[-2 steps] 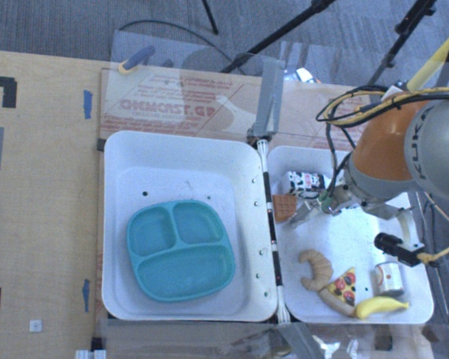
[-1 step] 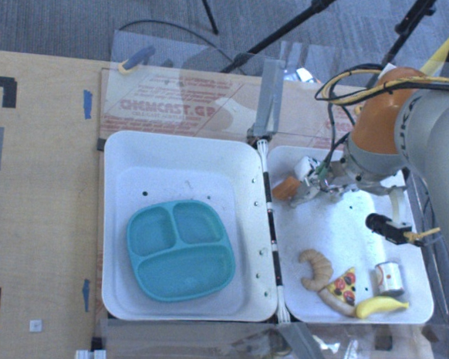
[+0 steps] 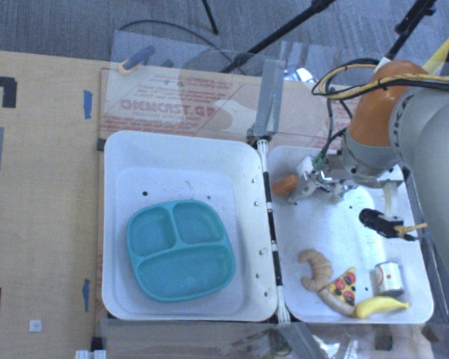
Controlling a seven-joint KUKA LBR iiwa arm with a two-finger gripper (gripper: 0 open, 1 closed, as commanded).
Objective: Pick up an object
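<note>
Open floor mid right bin (image 3: pixel 337 226); toys along near edge.

Gripper (image 3: pixel 308 181) low in the right bin (image 3: pixel 411 267) — just beside an orange object (image 3: pixel 284 185).

Robotics lab, taped wooden bench (image 3: pixel 37 199), tripod legs (image 3: pixel 200 2) on grey carpet, loose cables (image 3: pixel 349 76)

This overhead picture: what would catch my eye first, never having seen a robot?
Probably the big grey arm with its orange band reaching in from the right, its gripper low beside an orange object in the right bin. Next, the teal divided plate lying in the left bin.
</note>
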